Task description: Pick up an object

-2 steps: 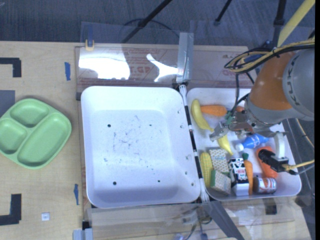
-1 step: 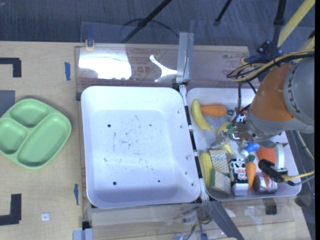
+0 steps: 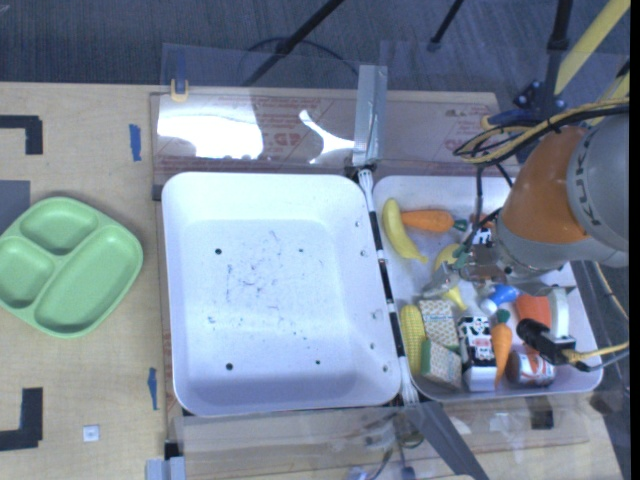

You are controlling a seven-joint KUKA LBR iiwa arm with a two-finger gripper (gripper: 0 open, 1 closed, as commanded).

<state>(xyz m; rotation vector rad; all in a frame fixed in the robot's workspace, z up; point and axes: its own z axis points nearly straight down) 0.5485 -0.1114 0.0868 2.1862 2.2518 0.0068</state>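
The pale wooden table (image 3: 80,128) carries two shallow white bins side by side, the left bin (image 3: 270,288) and right bin (image 3: 480,388), plus a green divided plate (image 3: 68,265) (three compartments) at its left

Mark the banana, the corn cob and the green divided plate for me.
banana (image 3: 397,231): camera view, middle of its curved body.
corn cob (image 3: 411,334): camera view, centre of the yellow kernels.
green divided plate (image 3: 66,264): camera view, ridge between its compartments.
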